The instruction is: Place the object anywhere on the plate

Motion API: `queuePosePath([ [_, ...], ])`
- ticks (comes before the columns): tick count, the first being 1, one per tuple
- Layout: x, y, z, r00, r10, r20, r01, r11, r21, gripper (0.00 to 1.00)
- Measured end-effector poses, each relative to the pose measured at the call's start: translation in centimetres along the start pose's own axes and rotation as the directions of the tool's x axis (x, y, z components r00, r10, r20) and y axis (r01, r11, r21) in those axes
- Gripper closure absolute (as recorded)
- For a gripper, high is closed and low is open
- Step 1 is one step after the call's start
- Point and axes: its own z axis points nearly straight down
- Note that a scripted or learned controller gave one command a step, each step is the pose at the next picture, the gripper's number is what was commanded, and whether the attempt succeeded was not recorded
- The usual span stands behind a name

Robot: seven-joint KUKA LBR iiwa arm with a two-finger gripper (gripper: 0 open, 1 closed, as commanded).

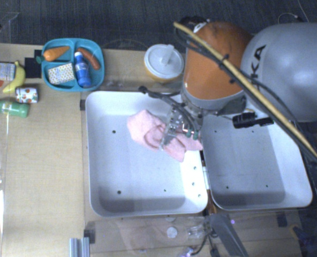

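Observation:
A pink plate [148, 130] lies in the left white bin [115, 186], toward its upper right part. My gripper [174, 128] hangs over the plate's right side, low and close to it, under the orange wrist band [212, 63]. A small greenish thing [191, 135] shows right by the gripper, over the plate's right edge; I cannot tell whether it is held. The arm hides part of the plate's right end.
The right white bin [260, 181] sits under the arm. Behind the bins stand a white lidded cup [164, 62] and a blue divided tray [73, 64] of toy food. A banana [16, 78], a small can [27, 95] and a green bottle [9, 108] lie at the far left.

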Motion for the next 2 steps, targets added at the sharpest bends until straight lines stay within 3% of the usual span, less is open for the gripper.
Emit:
queuePosePath([
  [1, 1.79, 4.85, 0.00, 0.963, -0.270, 0.002, 0.270, 0.963, -0.001, 1.00],
  [2, 1.77, 4.85, -0.03, 0.963, -0.270, 0.003, 0.270, 0.963, -0.002, 0.00],
])
